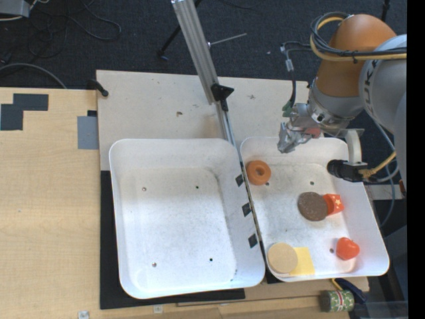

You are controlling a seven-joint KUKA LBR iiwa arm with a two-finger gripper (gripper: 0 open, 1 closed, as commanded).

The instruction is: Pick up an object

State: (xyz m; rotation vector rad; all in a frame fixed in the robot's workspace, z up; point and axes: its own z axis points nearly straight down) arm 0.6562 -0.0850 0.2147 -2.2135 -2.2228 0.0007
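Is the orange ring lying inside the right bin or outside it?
Inside. The orange ring lies flat on the floor of the right bin, near its upper left corner, within the white rim.

One fixed camera above the bench (166, 105), slanting down on both white bins (133, 178), arm entering right.

We see even, fairly bright light from above; the white bins (176, 211) left of and below the jaws glare slightly. Shadows are short and soft. The floor (133, 25) beyond is dim, and the picture is mildly grainy.
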